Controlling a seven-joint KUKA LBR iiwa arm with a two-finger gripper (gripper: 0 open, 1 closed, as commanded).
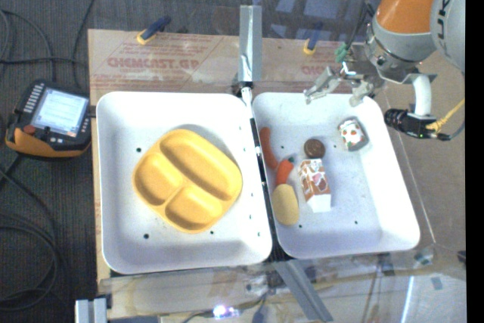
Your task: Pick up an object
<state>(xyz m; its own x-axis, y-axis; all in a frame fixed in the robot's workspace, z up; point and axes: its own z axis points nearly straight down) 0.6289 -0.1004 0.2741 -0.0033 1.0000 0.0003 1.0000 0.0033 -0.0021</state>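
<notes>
Clearly, we see the grey 2-finger gripper (339, 89) spread open and holding nothing, above the right white bin's (393, 219) far rim. The small white wrapped packet (352, 135) lies near; we judge a descent could hit the rim or push it away.

We see even, bright light from overhead, with both white bins (113, 117) close to washed out and showing only faint shadows under their contents. The yellow tray (189, 179) carries soft highlights along its ridges. A small bright glare spot sits at the bottom centre of the frame. The dark floor at upper left looks grainy, and fine detail is soft throughout.
</notes>
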